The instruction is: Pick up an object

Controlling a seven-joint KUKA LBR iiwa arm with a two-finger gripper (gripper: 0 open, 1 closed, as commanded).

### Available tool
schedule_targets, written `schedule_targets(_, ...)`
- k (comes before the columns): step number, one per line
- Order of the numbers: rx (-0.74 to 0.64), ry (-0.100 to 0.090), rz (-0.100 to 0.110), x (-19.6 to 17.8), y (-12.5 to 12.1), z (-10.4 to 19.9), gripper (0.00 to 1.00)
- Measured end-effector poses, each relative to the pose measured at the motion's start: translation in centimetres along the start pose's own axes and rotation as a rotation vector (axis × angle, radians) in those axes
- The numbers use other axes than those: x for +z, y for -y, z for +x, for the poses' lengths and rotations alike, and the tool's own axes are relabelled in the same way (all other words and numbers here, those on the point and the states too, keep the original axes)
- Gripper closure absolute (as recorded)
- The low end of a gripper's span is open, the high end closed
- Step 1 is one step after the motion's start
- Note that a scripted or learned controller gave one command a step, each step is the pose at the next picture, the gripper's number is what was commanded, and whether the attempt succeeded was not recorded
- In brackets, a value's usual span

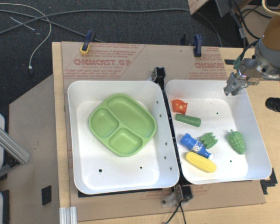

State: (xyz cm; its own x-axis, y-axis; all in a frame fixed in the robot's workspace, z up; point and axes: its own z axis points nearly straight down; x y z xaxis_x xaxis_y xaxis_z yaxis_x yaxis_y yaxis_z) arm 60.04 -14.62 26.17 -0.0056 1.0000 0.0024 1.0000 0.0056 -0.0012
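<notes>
The end effector (234,84) hangs over the upper right corner of the right bin (254,139), at the end of the grey arm (270,50) that enters from the right. Nothing is visible between its fingers; whether they are spread or pressed together cannot be told from this view.

All loose objects lie in the right bin, below and to the left of the end effector, well apart from it:
- A red block (179,106) is the nearest, at the bin's upper left.
- A green cylinder (188,120) lies just below the block.
- A blue toy (193,143) and a yellow corn cob (200,162) lie touching, near the lower left.
- A small green leafy piece (208,139) sits just beside the blue toy.
- A green bumpy piece (236,141) lies almost directly below the end effector.

The left bin (84,171), farther left, holds a green divided plate (122,124). Both bins rest on the table (65,125).
</notes>
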Motion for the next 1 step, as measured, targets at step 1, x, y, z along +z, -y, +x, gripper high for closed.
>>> schedule_targets(1, 0.0, 0.0, 0.0, -0.08, -0.82, 6.08, 1.0)
